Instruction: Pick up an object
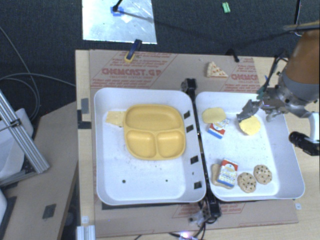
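Note:
My gripper (256,115) hangs over the back of the right bin (280,149), reaching in from the right. Its fingers are spread open, with nothing between them. A yellow disc (250,127) lies on the bin floor just below and in front of the fingertips. To its left are a pale yellow round piece (213,115) and a small red, white and blue packet (217,130). Near the bin's front lie a small printed box (227,173) and two chocolate-chip cookies (246,182) (262,174).
The left bin (107,179) holds a yellow divided plate (153,131) with a pale slice (114,118) sticking out at its left. A toy pizza slice (216,70) rests on the cardboard behind the bins. A black divider (196,134) runs between the bins.

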Robot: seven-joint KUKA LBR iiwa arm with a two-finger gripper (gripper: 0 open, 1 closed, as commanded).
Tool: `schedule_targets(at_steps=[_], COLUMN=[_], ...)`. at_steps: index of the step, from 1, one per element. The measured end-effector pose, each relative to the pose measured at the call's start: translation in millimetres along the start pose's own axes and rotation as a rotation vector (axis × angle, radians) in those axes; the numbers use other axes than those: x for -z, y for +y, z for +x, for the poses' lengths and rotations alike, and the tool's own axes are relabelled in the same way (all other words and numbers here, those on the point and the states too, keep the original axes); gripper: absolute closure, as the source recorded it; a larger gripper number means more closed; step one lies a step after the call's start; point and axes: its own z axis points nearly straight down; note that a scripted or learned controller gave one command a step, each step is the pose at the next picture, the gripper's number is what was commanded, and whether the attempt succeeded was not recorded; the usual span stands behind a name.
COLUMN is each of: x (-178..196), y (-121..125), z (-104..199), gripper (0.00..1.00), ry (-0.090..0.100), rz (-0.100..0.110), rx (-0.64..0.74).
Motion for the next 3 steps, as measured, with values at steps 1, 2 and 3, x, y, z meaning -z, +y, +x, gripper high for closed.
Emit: schedule_targets(at_steps=[1,2,3], x=[-106.3,-164.8,-113.6], y=[18.2,93.0,85.9], z=[-78.1,-51.6,-84.7], gripper=[0.00,0.00,0.00], ry=[-0.002,-0.002,-0.002], rz=[0.002,-0.006,-0.005], rx=[-0.006,0.006,-0.003])
